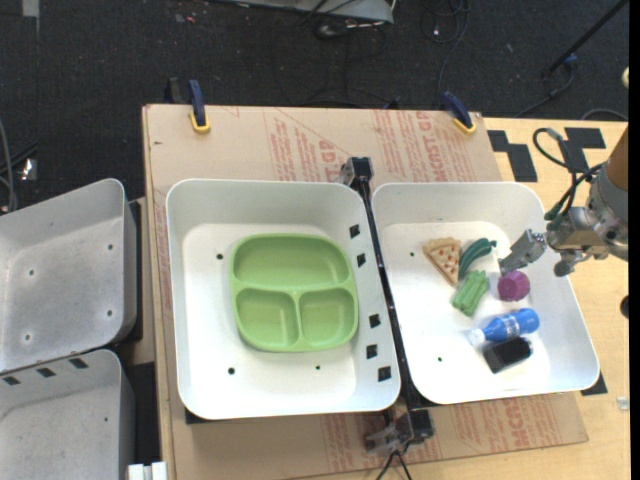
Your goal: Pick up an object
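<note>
The right bin (560, 368) holds several small objects. A pizza-slice toy (442, 258) lies beside a dark green piece (477, 251), with a light green piece (469, 292) just below them. A purple ball (513, 286), a blue bottle-like toy (511, 324) and a black block (508, 354) sit nearer the bin's right side. My gripper (545, 258) hangs over the bin's right edge, open, with one finger (521, 250) just above the purple ball. Nothing is between the fingers.
The left bin (200, 368) holds a light green divided plate (295, 291). A black divider (378, 288) runs between the two bins. White trays (60, 268) lie off the bench at the left. Cables (560, 148) trail at the right.
</note>
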`<state>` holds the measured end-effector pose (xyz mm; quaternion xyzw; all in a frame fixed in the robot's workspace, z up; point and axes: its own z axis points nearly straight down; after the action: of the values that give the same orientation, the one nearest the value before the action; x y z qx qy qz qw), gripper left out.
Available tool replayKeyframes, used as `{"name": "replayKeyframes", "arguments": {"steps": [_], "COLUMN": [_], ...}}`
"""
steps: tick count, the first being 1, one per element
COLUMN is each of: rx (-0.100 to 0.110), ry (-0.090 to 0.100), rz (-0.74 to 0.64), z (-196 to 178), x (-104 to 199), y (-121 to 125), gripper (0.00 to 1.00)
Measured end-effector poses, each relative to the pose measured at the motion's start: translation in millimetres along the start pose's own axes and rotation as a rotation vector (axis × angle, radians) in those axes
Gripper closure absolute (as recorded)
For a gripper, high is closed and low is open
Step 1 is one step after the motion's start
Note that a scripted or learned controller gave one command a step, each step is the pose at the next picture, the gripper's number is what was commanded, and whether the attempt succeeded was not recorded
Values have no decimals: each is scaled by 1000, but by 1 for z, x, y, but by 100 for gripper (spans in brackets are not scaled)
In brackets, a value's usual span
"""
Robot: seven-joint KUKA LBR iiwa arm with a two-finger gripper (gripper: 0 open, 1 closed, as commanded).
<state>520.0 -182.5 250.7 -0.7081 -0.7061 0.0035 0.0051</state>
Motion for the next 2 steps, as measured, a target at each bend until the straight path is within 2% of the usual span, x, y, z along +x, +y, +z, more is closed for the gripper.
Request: {"name": "replayKeyframes", "arguments": {"steps": [1,2], "rx": [-12,-9], "ry": [-3,-2], "rz": [-3,-2], "z": [-6,50], "x": [0,-1], "y": [2,13], "gripper": [0,0]}}
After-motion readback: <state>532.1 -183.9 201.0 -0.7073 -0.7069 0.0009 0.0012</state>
